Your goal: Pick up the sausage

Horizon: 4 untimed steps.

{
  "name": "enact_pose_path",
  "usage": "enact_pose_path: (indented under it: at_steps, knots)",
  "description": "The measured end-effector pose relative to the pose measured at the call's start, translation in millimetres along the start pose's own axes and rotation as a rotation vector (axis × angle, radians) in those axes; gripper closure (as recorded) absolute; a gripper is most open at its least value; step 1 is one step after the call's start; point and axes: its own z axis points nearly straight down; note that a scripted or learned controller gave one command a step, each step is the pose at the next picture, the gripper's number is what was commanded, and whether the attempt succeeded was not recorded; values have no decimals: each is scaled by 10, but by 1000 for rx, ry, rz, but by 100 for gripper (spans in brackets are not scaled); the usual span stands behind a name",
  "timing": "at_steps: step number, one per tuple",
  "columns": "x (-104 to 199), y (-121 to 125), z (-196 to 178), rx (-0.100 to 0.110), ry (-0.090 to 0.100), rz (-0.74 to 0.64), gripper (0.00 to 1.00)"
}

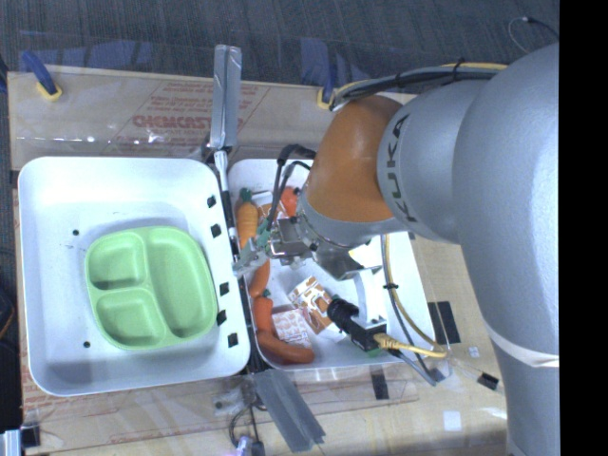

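Grey with an orange band, the arm (446, 188) reaches in from the right and hangs over the right bin (410, 274), covering much of its far half. Its gripper (269, 246) sits low by that bin's left wall, just beside a carrot (247, 222) that lies along the wall towards the far end. So much of the gripper is hidden from above that I cannot tell whether it is open or closed, and nothing can be seen held in it. The sausage (290, 352), reddish brown, lies in the near left corner of the right bin, close to the near wall and apart from the gripper. A second reddish-orange long piece (258, 297) runs along the left wall between the gripper and the sausage; whether the two touch is unclear. Just right of them lie a brown and white wrapper (310, 299) and a paler packet (292, 326). A small orange thing (288, 200) shows at the far side, partly under the arm. In the left bin (38, 255) a green divided plate (152, 288) rests on the floor.
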Motion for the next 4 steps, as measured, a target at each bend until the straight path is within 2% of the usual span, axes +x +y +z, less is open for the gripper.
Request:
enact_pose_path:
  at_steps: [1,2,3,4]
  knots:
    - [262,-194,4,1,-1,4,0]
    - [-41,-52,-3,-3,-1,-39,0]
    - [-67,-151,2,0,0,-45,0]
    - [25,-47,-4,-3,-2,-1,0]
